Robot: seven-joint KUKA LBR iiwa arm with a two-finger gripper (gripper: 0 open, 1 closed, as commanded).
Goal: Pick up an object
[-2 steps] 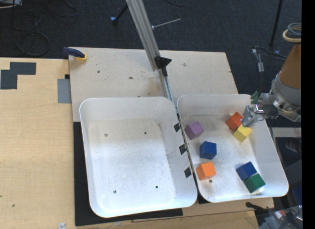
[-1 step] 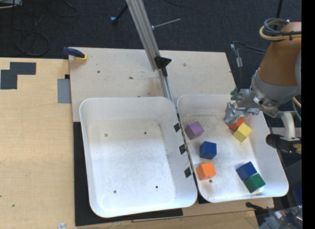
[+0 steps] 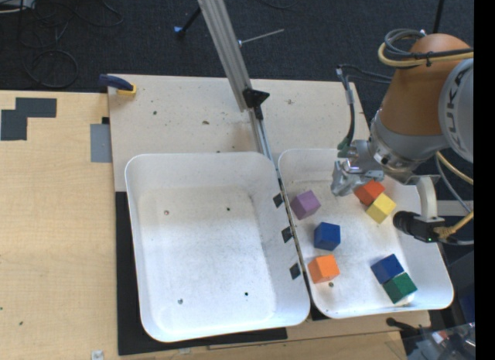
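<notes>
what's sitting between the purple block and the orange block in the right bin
In the camera view, a blue block lies between the purple block and the orange block, slightly right of their line.

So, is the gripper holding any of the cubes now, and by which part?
It cannot be told. The metal gripper sits low in the right white bin, beside the red-orange cube; no cube shows between its fingers.

Two white bins (image 3: 147,188). Blocks, seven: one purple (image 3: 305,204), two blue (image 3: 327,235), two orange (image 3: 324,268), one yellow (image 3: 381,208), one green (image 3: 401,286).
</notes>
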